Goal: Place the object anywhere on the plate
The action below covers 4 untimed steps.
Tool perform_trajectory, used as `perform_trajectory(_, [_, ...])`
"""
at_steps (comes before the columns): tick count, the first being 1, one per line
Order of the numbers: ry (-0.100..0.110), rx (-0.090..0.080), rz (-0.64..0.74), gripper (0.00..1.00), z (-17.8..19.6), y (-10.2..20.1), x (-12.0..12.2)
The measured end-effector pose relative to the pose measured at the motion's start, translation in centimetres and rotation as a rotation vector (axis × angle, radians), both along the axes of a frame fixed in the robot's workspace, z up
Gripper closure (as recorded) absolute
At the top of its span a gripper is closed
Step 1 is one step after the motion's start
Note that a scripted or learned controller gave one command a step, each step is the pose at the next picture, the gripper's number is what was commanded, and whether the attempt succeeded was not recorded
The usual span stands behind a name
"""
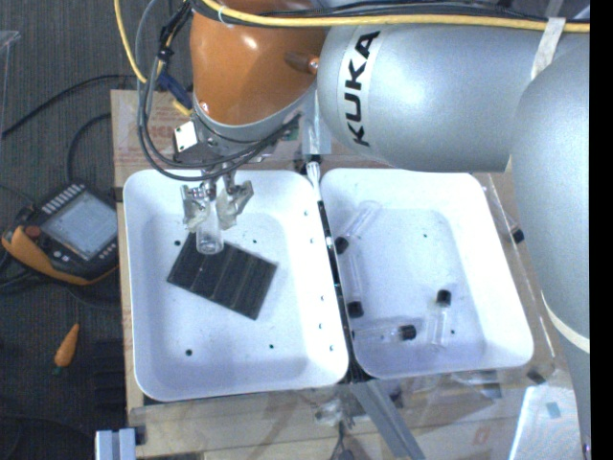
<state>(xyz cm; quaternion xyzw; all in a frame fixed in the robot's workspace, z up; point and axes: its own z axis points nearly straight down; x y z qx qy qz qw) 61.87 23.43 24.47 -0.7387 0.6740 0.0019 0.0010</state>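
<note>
You've got the gripper (pixel 213 220) clamped on a clear vial (pixel 208 239), fingers closed on its sides, its long axis roughly upright. It hangs right over the dark ribbed plate's (pixel 223 279) upper-left corner, so prob. just lower & release.

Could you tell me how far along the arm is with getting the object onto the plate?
Done: the gripper is over the left bin, with a clear vial between its fingers. In hand: the vial hangs right at the upper edge of the dark ribbed plate. Left: releasing it onto the plate. More clear vials lie in the right bin.
</note>
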Motion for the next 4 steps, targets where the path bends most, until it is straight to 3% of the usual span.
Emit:
perform_trajectory(1, [-0.002, -0.001, -0.573, 1.00, 1.9, -0.1, 1.3])
perform_trajectory(2, [-0.002, -0.002, -1.396, 1.00, -1.2, -1.6, 5.0])
perform_trajectory(3, [-0.008, 0.000, -1.395, 1.00, -0.2, -1.6, 5.1])
perform_trajectory(4, [0.000, -0.004, -1.914, 1.00, -5.3, -0.2, 5.0])
